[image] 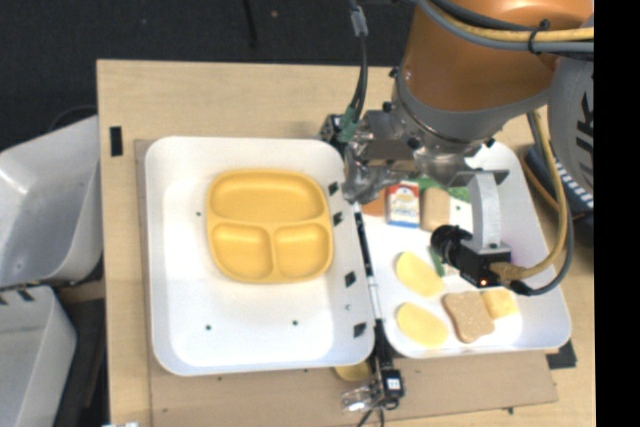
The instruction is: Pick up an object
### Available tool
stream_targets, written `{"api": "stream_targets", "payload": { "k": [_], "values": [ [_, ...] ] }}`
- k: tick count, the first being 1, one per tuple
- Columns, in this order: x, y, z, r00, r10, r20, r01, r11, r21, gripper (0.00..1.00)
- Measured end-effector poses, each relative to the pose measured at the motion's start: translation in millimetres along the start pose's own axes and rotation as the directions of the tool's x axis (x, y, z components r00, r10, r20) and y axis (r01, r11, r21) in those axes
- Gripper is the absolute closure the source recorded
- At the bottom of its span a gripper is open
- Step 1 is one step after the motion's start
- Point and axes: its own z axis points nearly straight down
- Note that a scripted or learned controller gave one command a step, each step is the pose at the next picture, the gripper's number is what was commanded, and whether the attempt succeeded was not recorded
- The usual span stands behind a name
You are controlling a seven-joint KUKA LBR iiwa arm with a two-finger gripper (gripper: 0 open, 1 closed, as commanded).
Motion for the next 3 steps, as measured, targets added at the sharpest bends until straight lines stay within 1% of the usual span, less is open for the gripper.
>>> {"api": "stream_targets", "payload": {
  "k": [1, 2, 3],
  "values": [
    [-0.2, -0.1, 0.1, 1.000, -0.002, 0.000, 0.002, 1.000, 0.001, 0.00],
    [-0.5, 0.9, -10.3, 1.000, -0.008, 0.002, 0.008, 1.000, -0.001, 1.00],
    [-0.6, 0.8, -10.0, 1.000, -0.010, 0.002, 0.010, 1.000, 0.000, 0.00]
  ]
}}
